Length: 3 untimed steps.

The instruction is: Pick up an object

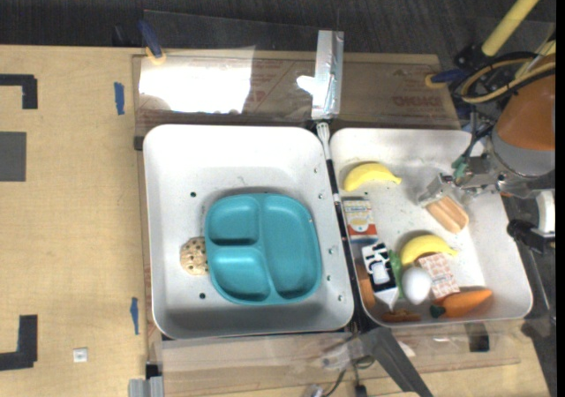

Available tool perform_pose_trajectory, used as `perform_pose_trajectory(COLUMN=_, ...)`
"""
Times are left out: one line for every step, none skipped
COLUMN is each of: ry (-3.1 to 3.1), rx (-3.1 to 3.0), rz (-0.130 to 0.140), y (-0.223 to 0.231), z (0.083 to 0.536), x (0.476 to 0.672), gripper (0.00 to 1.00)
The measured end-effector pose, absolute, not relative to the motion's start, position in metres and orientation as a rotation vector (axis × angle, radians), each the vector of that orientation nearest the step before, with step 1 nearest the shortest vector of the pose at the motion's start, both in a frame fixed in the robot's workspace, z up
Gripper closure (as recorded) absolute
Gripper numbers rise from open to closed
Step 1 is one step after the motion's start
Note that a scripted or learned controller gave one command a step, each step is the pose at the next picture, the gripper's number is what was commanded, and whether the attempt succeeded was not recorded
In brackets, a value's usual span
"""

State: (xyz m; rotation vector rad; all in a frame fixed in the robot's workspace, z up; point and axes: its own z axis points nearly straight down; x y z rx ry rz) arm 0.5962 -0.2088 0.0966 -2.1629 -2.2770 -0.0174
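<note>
My gripper [452, 182] reaches in from the right over the right bin [494, 236], with the orange band of the arm [530, 122] behind it. A tan block [446, 213] lies just below and in front of the gripper, very close to it; I cannot tell if they touch. Other items in this bin: a yellow banana [371, 176] at the far left, a second banana [425, 250], a small carton [356, 216], a black-and-white pack [378, 265], a white egg [417, 283], a pink wrapped pack [441, 276] and an orange carrot [465, 301].
The left bin [168, 175] holds a teal divided plate [262, 247] with a cookie [193, 256] at its left edge. A clear plastic sheet [229, 78] stands behind the bins. Cables and a yellow pole [521, 7] crowd the upper right.
</note>
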Motion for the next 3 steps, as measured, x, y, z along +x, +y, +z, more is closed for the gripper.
perform_pose_trajectory(ry=-2.273, rx=-2.173, rz=-0.007, y=-0.215, z=0.105, x=0.594, gripper=1.0)
perform_pose_trajectory(ry=-2.107, rx=-2.339, rz=-0.009, y=-0.163, z=0.227, x=0.583, gripper=1.0)
perform_pose_trajectory(ry=-1.556, rx=-2.725, rz=0.004, y=-0.098, z=0.211, x=0.574, gripper=1.0)
